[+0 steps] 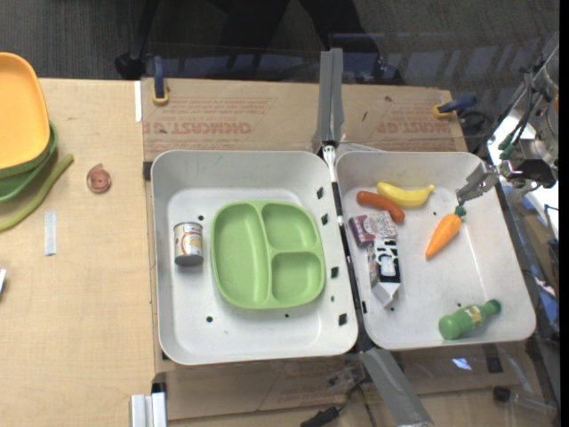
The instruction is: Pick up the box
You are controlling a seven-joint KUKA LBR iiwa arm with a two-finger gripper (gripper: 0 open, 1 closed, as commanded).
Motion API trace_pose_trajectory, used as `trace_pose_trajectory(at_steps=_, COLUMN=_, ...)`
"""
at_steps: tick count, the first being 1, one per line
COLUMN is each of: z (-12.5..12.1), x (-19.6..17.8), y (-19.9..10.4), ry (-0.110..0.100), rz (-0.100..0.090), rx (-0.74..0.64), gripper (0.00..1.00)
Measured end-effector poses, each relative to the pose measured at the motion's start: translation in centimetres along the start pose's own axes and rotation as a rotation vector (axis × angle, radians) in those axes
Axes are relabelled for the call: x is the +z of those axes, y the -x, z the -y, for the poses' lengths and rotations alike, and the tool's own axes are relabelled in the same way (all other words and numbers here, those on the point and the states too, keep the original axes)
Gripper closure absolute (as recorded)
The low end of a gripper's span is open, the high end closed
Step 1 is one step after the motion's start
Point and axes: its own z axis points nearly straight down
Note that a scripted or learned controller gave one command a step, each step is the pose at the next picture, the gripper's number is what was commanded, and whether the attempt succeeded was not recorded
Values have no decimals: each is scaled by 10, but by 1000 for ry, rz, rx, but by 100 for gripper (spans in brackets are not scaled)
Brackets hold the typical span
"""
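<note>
The box [382, 258] is a long carton printed in purple, white and black. It lies flat along the left side of the right bin [516, 265], close to the wall between the bins. My gripper [470, 189] hangs over the right bin's far right corner, just above the carrot's green top. It is well to the right of the box and apart from it, with nothing seen in its grasp.
The right bin also holds a yellow banana [405, 191], a red sausage [380, 205], a carrot [443, 235] and a green bottle [468, 318]. A green divided plate [267, 254] and a small can [188, 243] sit in the left bin [169, 194].
</note>
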Motion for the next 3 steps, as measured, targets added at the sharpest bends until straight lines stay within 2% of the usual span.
trace_pose_trajectory(at_steps=1, z=-70, x=88, y=-87, ry=0, rz=1, rx=50, gripper=0)
trace_pose_trajectory(at_steps=2, z=-63, x=87, y=-114, ry=0, rz=0, rx=47, gripper=0)
trace_pose_trajectory(at_steps=3, z=-57, x=181, y=-74, ry=12, rz=2, rx=-20, gripper=0)
